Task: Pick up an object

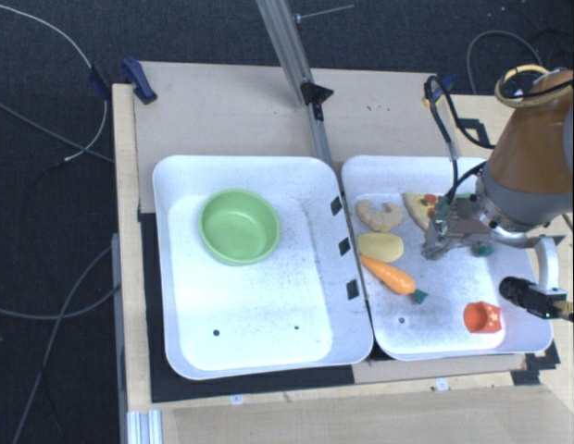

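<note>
Grey robot arm's two-finger gripper, grip state impossible to tell, hovers low in the right shallow white plastic bin beside a yellow potato-shaped toy and orange toy carrot

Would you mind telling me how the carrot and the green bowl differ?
The carrot is orange, long and thin, lying at a slant; the green bowl is round and stands upright, mouth up. The carrot lies in the right bin among other food items, close to the gripper; the bowl sits alone in the left bin. The bowl is clearly the larger. Both rest on a bin floor, ungrasped.
</note>
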Action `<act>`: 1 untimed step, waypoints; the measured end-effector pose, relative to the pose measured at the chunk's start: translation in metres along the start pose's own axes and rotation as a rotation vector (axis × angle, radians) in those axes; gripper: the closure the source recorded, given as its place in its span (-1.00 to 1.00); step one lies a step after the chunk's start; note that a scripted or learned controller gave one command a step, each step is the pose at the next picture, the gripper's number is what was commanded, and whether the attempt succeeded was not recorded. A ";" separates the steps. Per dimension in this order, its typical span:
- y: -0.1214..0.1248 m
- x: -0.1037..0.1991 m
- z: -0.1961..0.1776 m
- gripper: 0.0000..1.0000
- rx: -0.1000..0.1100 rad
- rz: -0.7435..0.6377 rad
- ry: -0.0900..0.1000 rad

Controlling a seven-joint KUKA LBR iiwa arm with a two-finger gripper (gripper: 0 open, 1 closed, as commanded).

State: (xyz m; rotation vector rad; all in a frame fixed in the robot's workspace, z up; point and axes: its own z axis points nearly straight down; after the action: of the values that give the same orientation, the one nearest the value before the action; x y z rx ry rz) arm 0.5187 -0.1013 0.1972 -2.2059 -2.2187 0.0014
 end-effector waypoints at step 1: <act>-0.002 0.053 -0.001 1.00 0.001 0.000 0.000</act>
State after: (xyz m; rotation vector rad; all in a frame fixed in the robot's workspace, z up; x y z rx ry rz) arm 0.5166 -0.0488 0.1983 -2.2048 -2.2184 0.0028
